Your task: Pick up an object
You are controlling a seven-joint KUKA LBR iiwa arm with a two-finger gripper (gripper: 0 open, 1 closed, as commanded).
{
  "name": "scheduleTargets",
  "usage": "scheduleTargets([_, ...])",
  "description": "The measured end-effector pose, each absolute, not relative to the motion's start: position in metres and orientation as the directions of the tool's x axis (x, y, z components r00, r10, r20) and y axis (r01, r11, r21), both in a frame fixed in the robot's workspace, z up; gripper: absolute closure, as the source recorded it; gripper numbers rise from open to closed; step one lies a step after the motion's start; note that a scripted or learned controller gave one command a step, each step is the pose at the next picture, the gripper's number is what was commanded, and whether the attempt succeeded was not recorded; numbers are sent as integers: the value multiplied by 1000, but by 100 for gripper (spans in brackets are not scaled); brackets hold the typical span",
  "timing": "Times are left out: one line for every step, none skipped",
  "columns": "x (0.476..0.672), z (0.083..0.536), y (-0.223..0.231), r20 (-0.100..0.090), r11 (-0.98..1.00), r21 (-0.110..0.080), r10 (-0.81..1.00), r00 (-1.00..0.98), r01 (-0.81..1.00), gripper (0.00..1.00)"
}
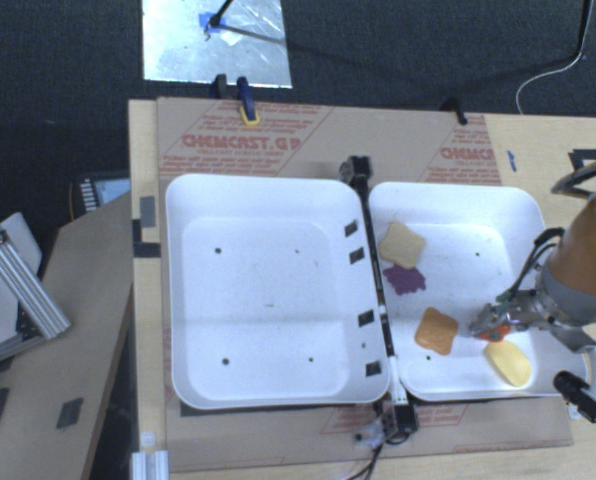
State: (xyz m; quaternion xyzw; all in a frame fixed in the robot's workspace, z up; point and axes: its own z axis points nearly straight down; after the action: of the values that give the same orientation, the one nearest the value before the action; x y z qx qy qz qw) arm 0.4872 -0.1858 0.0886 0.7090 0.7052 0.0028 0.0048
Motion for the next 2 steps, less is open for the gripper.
scheduleTargets([525, 133, -143, 0, 8, 7, 1000, -8, 1000, 100])
scheduleTargets([487, 230, -97, 1, 8, 9, 1000, -8, 1000, 100])
